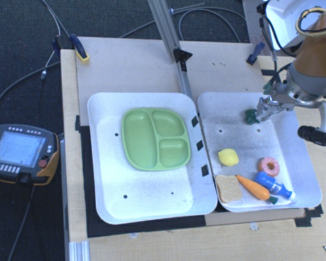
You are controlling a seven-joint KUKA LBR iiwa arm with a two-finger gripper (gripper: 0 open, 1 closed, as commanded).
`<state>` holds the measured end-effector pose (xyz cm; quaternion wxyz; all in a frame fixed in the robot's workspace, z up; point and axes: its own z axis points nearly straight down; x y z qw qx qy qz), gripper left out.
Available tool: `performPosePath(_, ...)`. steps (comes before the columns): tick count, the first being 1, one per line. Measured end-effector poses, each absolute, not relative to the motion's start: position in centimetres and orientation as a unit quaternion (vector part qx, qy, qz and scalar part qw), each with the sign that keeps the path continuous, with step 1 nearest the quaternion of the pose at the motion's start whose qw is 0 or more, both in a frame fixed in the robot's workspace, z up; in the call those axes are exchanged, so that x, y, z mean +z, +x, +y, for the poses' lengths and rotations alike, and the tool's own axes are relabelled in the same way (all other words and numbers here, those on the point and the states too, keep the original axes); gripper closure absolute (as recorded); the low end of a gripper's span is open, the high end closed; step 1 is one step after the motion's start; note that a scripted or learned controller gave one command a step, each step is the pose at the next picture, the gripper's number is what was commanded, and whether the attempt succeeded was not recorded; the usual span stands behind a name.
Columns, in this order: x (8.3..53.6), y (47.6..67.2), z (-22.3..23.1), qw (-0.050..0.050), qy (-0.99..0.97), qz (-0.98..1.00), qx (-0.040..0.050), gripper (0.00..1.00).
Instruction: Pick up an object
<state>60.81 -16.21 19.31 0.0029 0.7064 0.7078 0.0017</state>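
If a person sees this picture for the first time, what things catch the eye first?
First, the green divided plate lying alone in the left bin. Then the bright toy food gathered in the right bin's near corner: a yellow lemon, pink donut, orange carrot. At the far side, the end effector is right at a small dark green object.

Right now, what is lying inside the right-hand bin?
The right bin holds a yellow lemon, pink donut, bread slice, orange carrot and blue bottle. A dark green object sits beside the gripper, partly covered, so its identity is unclear.
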Motion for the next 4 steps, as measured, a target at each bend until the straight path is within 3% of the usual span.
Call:
performPosePath(1, 24.8, 61.0, -16.2, 0.004, 0.706, 0.708, 0.002, 1.0)
performPosePath(2, 24.1, 61.1, -11.0, -0.001, 0.705, 0.709, 0.0005, 1.0)
performPosePath(4, 24.8, 58.2, -0.5, -0.002, 0.705, 0.709, 0.0008, 1.0)
